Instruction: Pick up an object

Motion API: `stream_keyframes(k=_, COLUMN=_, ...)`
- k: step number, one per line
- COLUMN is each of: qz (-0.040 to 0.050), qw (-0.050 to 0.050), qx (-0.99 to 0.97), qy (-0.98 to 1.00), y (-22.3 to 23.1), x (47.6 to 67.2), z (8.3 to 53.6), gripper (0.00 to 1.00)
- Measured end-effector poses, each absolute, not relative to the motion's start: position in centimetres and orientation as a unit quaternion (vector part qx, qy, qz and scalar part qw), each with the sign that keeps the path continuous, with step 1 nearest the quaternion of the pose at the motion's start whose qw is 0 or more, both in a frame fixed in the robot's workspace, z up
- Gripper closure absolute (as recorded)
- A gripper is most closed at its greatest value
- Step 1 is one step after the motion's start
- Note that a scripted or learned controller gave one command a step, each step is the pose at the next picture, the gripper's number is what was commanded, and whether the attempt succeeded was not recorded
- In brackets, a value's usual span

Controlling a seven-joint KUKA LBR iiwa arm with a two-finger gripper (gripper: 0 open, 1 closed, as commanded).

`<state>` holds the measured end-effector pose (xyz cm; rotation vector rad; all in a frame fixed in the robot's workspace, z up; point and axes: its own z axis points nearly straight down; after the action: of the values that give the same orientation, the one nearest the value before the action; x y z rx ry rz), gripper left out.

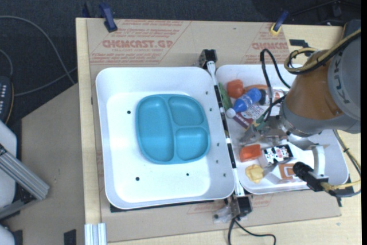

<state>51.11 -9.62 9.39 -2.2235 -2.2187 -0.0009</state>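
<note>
Arm [312,97] is closest to the lens, reaching in from the right and hanging over the right bin [246,70]; part of the clutter there is masked by it. Gripper [261,130] is seen low over the middle of that bin, pointed left. Whether it is open or closed cannot be told, since the tip is lost against the clutter. Nothing is seen held.

No single target is named by the task. The likeliest pick is judged to be the orange block [250,152]. It lies just beside the gripper, on its near-left side, flat on the bin floor, with its long axis roughly left-right. A short shift toward the near-left is needed before any descent, with the closing direction set across the block's short side, near-far.

Neighbours to be watched:
- card [279,153], just right of the block
- yellow piece [255,172], just nearer than the block
- bottle [248,101], on the far side of the gripper, lying aslant, near-left to far-right
- red cup [235,88], farther again, by the bin's left wall

Left bin [114,123] is well apart from the gripper; a blue tray [172,128] is held in it, and it is not reckoned the nearer option.

Risk is judged as crowding: card or yellow piece could be nudged or caught along with the block.
</note>
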Motion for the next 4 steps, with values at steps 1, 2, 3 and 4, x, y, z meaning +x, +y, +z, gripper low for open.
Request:
stream_keyframes(k=1, qz=-0.0003, qw=-0.001, qx=-0.707, qy=-0.707, y=-9.3, x=56.8, z=8.5, gripper=0.00)
stream_keyframes(k=2, qz=-0.0008, qw=-0.002, qx=-0.707, qy=-0.707, y=-9.3, x=56.8, z=9.4, gripper=1.00)
stream_keyframes(k=3, qz=-0.0008, qw=-0.001, qx=-0.707, qy=-0.707, y=-9.3, x=56.8, z=9.4, gripper=0.00)
stream_keyframes(k=4, qz=0.0004, qw=0.001, qx=-0.708, qy=-0.707, y=-10.4, x=51.3, z=8.5, gripper=0.00)
